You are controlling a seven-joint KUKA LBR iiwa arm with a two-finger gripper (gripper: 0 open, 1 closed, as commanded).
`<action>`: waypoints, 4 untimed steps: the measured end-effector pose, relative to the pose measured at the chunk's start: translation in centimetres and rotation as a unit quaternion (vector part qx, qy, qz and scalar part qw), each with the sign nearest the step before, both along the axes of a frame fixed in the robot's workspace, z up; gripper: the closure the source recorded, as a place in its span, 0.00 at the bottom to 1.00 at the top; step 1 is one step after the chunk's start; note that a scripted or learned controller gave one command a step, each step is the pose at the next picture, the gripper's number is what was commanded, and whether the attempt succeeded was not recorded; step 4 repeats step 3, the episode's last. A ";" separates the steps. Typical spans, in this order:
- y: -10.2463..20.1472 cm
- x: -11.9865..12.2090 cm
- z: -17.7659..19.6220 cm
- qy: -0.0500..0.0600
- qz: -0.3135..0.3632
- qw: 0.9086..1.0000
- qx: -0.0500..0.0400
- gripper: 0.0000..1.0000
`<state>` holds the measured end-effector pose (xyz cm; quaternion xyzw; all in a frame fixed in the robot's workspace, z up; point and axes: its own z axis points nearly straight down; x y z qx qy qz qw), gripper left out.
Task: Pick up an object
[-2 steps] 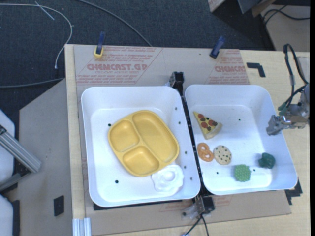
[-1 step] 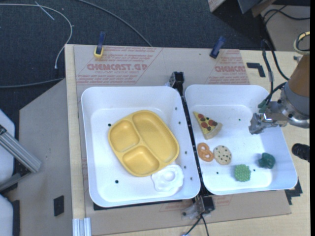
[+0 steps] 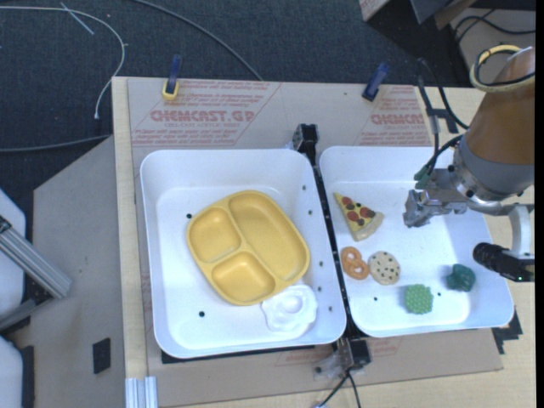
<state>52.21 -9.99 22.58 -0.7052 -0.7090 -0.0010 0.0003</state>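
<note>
Pizza slice [image 3: 358,216], a toy with red dots on yellow, lies in the right bin [image 3: 484,313] near the divider, left of the gripper [image 3: 416,212]. The bins sit on a cardboard-topped bench [image 3: 212,109] over dark carpet. Below the pizza slice lie a pretzel [image 3: 354,263] and a cookie [image 3: 384,268]; further right, a green lump [image 3: 417,298] and a teal piece [image 3: 461,277]. Left of the pizza slice, the left bin [image 3: 170,228] holds a yellow divided tray [image 3: 246,245] and a white fried egg [image 3: 289,308]. Whether the gripper is parted or closed, I cannot tell; nothing visibly sits in it.
</note>
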 end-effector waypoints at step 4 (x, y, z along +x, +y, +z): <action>15.3 -2.3 -0.7 0.003 0.000 1.000 0.000 1.00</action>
